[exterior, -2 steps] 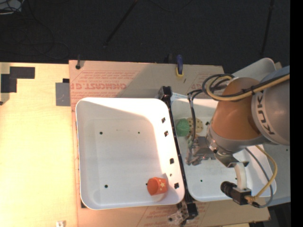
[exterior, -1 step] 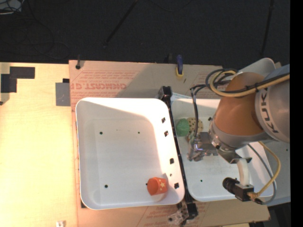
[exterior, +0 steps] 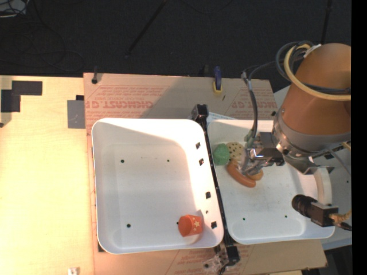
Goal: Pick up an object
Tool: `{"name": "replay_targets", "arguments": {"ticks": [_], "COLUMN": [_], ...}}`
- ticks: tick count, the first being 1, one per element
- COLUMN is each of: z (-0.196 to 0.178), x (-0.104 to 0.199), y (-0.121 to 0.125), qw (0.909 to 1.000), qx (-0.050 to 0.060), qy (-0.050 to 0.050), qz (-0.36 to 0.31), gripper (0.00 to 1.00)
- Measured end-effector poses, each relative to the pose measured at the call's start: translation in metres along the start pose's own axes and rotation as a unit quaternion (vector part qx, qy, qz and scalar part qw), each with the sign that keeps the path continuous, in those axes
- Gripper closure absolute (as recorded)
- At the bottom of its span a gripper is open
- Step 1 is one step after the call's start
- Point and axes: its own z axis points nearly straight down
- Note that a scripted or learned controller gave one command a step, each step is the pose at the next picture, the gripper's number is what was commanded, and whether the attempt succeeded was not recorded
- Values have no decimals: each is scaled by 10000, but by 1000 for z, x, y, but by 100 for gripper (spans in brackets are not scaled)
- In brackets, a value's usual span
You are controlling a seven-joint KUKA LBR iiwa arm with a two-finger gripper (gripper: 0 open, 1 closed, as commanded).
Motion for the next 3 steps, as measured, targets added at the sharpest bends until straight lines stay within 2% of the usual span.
{"name": "replay_targets", "arguments": {"ticks": [1,2,3], "z": [131,115,106], "x": [-21,-21,-22], "y": [-3,0,0], "qw": [9999,9999,9999], "qx": [146,98,109], "qy": [-14,-9,-8], "qz": [32,31,47], "gripper": [100,100,100]}}
